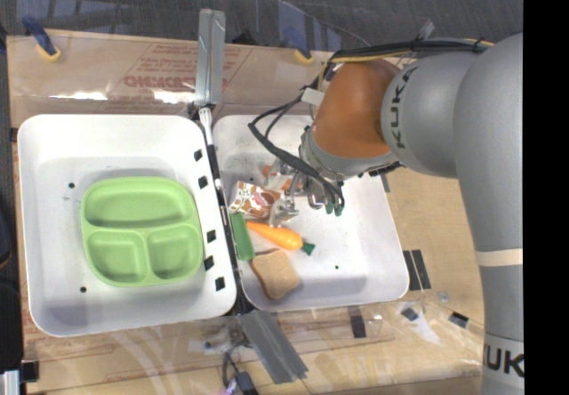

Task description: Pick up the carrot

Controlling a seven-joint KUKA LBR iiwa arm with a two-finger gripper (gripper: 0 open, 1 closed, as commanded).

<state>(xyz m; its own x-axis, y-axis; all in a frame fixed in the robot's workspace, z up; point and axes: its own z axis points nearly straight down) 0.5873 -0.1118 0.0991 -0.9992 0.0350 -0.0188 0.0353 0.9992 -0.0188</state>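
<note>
While my hand [298, 193] hovers just above the carrot [278, 236], which lies untouched on the floor of the right bin [373, 242] toward its front edge, I cannot tell my hand's state; grasping and lifting remain.

The arm [462, 117] is smooth grey, rounded at its joints, with black KUKA lettering. A glossy orange band [351, 108] rings the wrist. Black cables [276, 122] loop beside it.
</note>
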